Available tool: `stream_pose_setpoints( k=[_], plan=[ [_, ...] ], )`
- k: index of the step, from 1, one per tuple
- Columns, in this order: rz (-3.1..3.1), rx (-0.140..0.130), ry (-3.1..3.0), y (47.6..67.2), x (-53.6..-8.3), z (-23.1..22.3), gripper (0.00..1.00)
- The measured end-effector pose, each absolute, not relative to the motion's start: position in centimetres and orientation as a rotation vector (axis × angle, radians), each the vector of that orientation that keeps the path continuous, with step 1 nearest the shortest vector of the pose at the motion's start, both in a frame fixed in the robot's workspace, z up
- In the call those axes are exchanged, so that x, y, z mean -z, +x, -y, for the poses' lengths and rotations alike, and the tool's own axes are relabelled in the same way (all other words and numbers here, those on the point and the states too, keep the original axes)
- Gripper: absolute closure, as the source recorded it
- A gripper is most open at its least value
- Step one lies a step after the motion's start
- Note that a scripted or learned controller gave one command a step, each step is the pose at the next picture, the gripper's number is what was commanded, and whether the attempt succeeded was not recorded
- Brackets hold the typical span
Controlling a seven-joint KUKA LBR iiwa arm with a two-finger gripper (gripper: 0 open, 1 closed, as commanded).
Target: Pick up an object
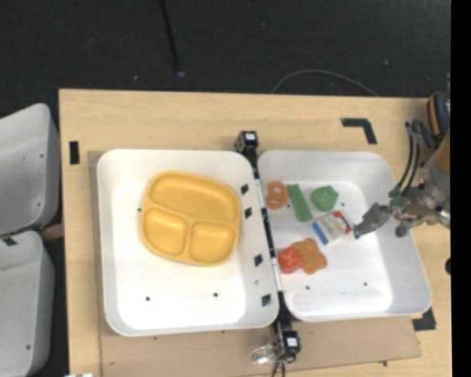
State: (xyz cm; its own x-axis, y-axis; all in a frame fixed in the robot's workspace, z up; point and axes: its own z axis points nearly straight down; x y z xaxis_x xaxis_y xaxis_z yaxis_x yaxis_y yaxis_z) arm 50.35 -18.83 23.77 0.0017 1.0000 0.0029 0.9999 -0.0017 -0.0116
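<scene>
I have the tool (374,220) low near the right bin's (377,289) right edge, nothing visibly in it, angled at the small packet (331,228) mid-bin, presumably the nearest thing to grab.

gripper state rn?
Gripper: cannot be told; it sits over the right bin, beside the small blue, white and red packet.

Right bin's (408,281) lower half lies open; small objects (306,226) crowd its upper left.
</scene>
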Motion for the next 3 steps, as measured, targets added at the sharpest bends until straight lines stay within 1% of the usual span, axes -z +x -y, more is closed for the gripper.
stream_pose_setpoints(
  k=[1,2,3],
  plan=[
    [2.224,0.000,-2.219,50.6,-24.4,18.8,0.00],
    [2.219,-0.006,-2.221,49.9,-18.4,19.4,0.00],
    [2.219,-0.005,-2.222,49.5,-13.9,20.2,0.00]
  ],
)
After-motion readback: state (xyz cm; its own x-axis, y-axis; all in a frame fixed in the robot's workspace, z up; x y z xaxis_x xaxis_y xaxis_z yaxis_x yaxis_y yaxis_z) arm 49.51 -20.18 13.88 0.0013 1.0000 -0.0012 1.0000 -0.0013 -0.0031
